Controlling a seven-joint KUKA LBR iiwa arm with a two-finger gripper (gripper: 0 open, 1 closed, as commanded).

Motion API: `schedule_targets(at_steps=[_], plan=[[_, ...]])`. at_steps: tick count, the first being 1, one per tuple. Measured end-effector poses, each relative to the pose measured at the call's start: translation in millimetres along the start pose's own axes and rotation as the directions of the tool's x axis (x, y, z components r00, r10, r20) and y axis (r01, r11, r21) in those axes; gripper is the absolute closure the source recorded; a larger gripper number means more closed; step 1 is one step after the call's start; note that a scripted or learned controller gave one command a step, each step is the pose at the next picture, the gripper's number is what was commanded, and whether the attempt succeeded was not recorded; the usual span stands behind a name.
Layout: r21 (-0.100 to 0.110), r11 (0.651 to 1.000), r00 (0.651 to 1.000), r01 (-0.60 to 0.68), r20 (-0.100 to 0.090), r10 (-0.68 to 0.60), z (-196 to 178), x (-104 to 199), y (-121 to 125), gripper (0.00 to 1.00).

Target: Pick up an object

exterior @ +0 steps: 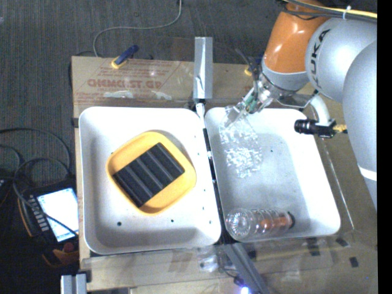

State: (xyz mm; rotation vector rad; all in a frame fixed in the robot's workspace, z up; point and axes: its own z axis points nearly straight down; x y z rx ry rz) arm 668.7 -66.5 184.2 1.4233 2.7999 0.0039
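The grey arm with the orange band (294,38) reaches in over the far edge of the right white bin (318,182), and its two-finger gripper (252,105) hangs just above that bin's far-left corner. The claw is too small and blurred here to tell how it stands. Right under it lies a crumpled clear plastic bag (242,146), stretching from the far-left corner toward the bin's middle, its upper tip at the gripper; whether they touch is not clear. Down at the near edge rests a clear plastic bottle with a brownish label (260,221), lying on its side, long axis along that near wall, its rounded clear end pointing at the near-left corner. Between bag and bottle, and across the right half of this bin, the floor is open white. In the left white bin (92,164) sits a yellow tray with a black ribbed insert (151,171), turned diagonally, roughly central, with bare margin on every side.
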Motion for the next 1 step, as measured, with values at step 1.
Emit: schedule_targets(at_steps=[1], plan=[[0.002, 0.998, 0.998, -0.064, -0.001, 0.064, -15.7, 61.1, 26.6, 1.0]])
